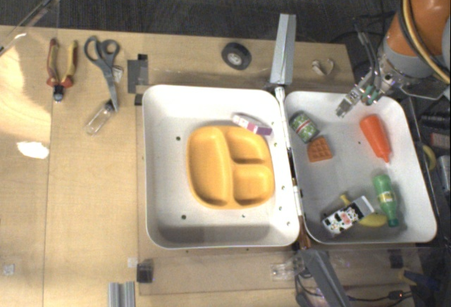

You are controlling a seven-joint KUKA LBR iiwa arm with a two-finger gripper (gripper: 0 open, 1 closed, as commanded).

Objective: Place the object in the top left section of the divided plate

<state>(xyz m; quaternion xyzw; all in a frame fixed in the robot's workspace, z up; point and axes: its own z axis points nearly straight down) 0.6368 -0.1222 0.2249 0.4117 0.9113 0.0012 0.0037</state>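
I have the left bin point(165, 158) with the yellow divided plate point(230, 165) sitting in its middle, its sections bare, and the right bin point(416, 158) holding the loose items. The arm point(426, 10) hangs over the right bin's upper right corner, and its gripper point(358, 98) hovers above bare bin floor near the upper edge — nothing is between the fingers, and from this slant I cannot tell whether they are spread or pressed together.

Which object is meant the task does not say. The candidates in the right bin are the orange carrot point(375, 136), closest to the gripper, the green bottle point(385, 198), the green can point(304, 125), a waffle-like piece point(319, 150) just beside the can, and a black-and-white carton point(347, 216) by a yellow piece near the lower edge. A small purple-and-white packet point(252, 124) lies in the left bin, touching the plate's upper rim.

I judge this the approach stage — no pick made. Next I'd need the gripper lowered squarely over one item, likely the carrot, closed across its narrow width, then carried to the plate's top left section.
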